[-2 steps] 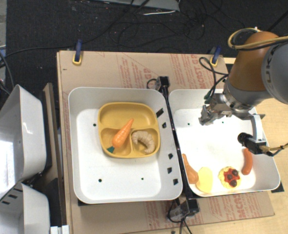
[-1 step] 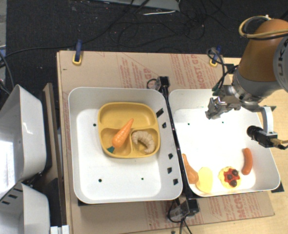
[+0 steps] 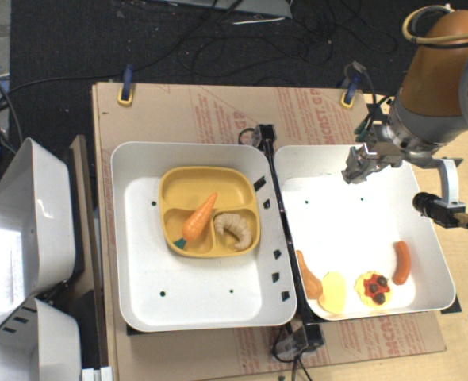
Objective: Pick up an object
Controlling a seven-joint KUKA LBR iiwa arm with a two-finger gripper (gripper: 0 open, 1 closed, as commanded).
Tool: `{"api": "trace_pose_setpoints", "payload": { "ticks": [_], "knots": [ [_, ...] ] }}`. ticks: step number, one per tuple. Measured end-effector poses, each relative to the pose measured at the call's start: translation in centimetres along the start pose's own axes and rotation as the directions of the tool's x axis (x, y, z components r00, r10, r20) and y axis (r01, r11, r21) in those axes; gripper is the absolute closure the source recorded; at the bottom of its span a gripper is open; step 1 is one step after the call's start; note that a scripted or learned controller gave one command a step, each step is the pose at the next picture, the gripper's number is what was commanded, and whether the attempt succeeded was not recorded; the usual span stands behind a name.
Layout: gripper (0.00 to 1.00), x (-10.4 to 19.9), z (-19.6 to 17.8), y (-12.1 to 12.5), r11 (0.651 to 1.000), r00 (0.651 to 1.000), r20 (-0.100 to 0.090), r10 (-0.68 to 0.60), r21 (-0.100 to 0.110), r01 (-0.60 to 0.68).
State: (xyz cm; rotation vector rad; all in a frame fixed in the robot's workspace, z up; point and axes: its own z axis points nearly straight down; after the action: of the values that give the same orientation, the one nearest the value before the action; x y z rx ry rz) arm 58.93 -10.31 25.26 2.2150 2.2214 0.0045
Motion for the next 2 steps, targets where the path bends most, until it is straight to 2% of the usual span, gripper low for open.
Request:
{"api": "trace_pose_setpoints", "payload": {
  "ticks": [1, 2],
  "knots": [
    [1.0, 5.6, -0.7, 0.6, 1.0, 1.0, -0.003, -0.005, 0.003, 0.005],
    [1.0, 11.5, 0.8, 1.1, 1.0, 1.0, -0.003, -0.006, 0.007, 0.006]
  ]
}}
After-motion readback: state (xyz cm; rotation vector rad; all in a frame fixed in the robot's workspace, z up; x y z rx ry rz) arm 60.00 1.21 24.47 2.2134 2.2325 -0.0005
